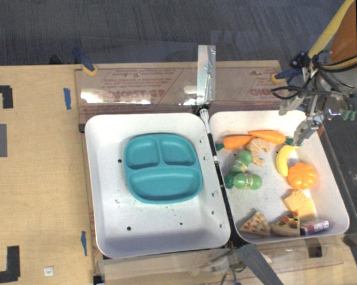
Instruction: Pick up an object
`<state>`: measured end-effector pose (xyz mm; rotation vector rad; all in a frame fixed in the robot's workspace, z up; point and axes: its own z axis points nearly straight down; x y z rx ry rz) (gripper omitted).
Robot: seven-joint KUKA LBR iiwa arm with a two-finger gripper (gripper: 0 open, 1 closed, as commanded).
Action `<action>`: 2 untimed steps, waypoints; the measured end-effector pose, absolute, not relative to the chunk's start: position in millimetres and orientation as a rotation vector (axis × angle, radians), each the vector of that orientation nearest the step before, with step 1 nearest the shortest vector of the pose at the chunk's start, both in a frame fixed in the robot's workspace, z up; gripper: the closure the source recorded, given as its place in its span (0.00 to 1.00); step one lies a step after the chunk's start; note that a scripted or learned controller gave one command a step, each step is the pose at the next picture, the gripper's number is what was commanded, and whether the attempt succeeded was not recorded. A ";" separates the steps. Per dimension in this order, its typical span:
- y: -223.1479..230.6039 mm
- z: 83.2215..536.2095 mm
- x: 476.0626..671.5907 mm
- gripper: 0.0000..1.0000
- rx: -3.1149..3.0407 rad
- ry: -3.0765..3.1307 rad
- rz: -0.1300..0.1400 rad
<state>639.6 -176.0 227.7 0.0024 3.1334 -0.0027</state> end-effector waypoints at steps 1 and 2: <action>-174.8 97.8 600.4 0.00 0.163 3.126 -0.003; -173.2 109.8 603.0 1.00 0.158 3.118 -0.006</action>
